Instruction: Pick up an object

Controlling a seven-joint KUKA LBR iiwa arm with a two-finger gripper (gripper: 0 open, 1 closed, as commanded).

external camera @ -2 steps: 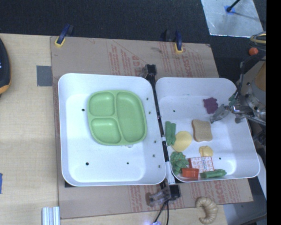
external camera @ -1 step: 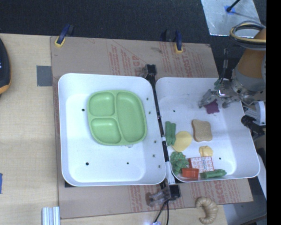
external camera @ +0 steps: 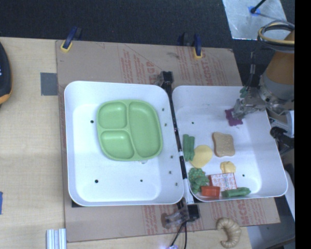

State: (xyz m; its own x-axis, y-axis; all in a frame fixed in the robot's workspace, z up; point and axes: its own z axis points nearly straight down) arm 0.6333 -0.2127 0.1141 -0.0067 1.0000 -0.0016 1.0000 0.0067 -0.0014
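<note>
Gripper (external camera: pixel 242 106) low over right bin's (external camera: pixel 259 183) far right corner, fingertips at purple object (external camera: pixel 233 117); finger state cannot be told. Slice of bread (external camera: pixel 223 143) mid-bin. Green plate (external camera: pixel 129 129) in left bin (external camera: pixel 83 180).

Reaches in from the right edge of the camera view, grey arm (external camera: pixel 280 71) with its orange band showing above the wrist. Bends down and leftward over the upper right part of the right-hand bin. Carries the gripper (external camera: pixel 242 108) low at the tip, pointing down and to the left. Finger stance too small and cluttered to make out.
</note>
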